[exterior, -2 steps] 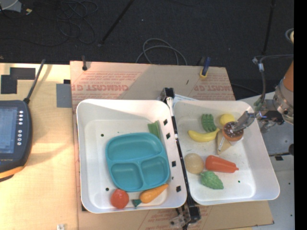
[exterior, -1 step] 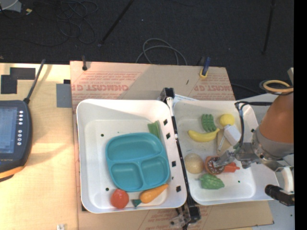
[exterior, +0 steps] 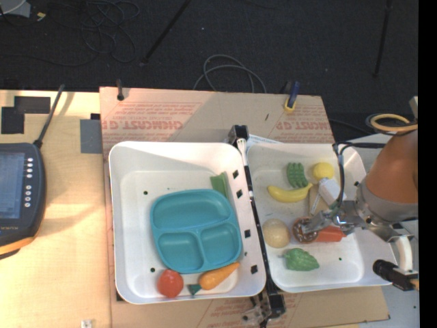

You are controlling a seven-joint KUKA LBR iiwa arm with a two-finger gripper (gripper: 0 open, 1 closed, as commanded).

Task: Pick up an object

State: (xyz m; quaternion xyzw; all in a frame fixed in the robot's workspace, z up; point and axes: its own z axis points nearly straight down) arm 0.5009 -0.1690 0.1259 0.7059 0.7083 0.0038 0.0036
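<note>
Nearest, a carrot (exterior: 220, 276) and tomato (exterior: 170, 283) lie by the teal tray (exterior: 194, 227). My claw (exterior: 315, 225) hangs low over the right bin (exterior: 341, 277), touching a brown donut (exterior: 304, 230); whether it's clenched, I cannot tell.

brown ring-shaped toy (exterior: 304, 230), right bin (exterior: 348, 273)

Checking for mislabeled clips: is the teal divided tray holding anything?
Empty. All three compartments of the teal tray show bare; the tomato and carrot lie outside it.

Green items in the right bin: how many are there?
2: a ridged green piece near the back by the banana, and a green leaf at the front. The arm may hide others.
</note>
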